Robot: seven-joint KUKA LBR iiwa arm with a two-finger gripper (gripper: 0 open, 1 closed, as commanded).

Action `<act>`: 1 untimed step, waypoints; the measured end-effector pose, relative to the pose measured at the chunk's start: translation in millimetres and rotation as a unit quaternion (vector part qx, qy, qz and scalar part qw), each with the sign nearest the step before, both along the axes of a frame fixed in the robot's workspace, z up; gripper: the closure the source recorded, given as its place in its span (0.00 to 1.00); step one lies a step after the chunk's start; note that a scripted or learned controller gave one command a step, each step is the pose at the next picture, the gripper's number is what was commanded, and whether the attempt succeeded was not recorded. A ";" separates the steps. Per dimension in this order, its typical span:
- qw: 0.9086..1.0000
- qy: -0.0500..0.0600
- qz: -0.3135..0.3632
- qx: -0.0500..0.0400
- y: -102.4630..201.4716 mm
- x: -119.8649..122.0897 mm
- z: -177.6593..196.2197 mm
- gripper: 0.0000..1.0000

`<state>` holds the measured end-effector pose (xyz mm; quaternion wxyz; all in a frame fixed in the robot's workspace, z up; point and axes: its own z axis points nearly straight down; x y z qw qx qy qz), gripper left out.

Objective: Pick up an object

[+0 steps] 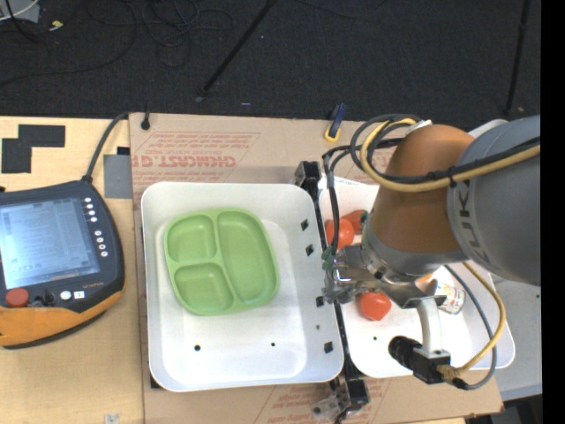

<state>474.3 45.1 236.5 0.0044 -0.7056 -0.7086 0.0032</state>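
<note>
We are watching the arm [424,210] reaching over the right bin [494,356] — its claw's state we cannot tell — beside red objects [374,305], the green tray [221,261] lying in the left bin [177,360].

We see an evenly and fairly brightly lit bench, the light seeming to come from overhead, so that the left white bin [229,343] reads near blown-out with faint shading along its walls and only a soft shadow rings the green divided plate [221,261]. The dark floor [265,42] behind swallows most detail, and the pendant screen [44,241] looks washed pale, perhaps by glare. Overall the picture is grainy and slightly soft, with the arm's orange band [424,193] carrying a dull sheen
</note>
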 end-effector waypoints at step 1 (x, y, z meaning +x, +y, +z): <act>1.000 -0.005 0.001 0.000 47.6 1.4 46.0 1.00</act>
